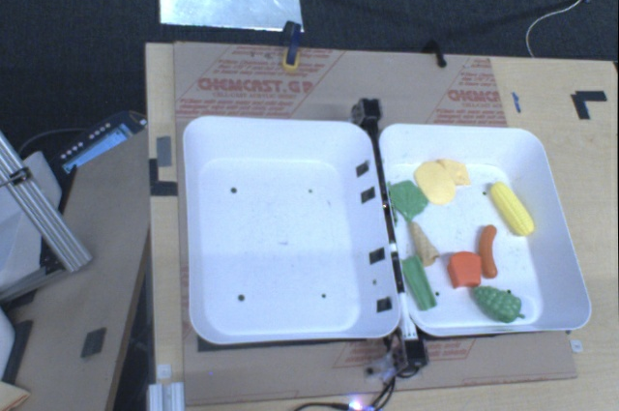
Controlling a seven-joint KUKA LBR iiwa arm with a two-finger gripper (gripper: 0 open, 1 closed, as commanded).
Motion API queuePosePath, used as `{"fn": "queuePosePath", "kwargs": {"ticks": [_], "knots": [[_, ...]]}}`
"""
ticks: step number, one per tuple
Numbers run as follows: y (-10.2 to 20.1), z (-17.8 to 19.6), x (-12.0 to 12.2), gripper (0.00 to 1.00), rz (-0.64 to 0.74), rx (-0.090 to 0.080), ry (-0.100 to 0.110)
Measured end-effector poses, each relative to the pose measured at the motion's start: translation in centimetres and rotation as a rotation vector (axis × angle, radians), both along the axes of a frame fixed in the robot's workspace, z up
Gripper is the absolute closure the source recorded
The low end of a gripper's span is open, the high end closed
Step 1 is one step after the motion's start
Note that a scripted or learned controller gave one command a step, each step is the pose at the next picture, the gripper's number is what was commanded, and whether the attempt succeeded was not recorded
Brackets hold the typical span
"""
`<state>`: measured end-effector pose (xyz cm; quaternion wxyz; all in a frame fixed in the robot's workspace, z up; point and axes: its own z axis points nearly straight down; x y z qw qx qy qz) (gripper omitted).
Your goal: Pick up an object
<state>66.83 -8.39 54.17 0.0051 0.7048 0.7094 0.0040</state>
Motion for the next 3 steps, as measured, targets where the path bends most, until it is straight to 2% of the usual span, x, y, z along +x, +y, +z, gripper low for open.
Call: {"fn": "queuePosePath", "kwargs": {"ticks": [1,2,3], "knots": [[-0.4,-0.6,0.0,1.00,-0.004,0.000,0.009],[-8.2,-0.6,-0.1,1.00,-0.011,-0.001,0.009],[-9.6,-0.6,0.0,1.00,-0.007,-0.001,0.009]]}}
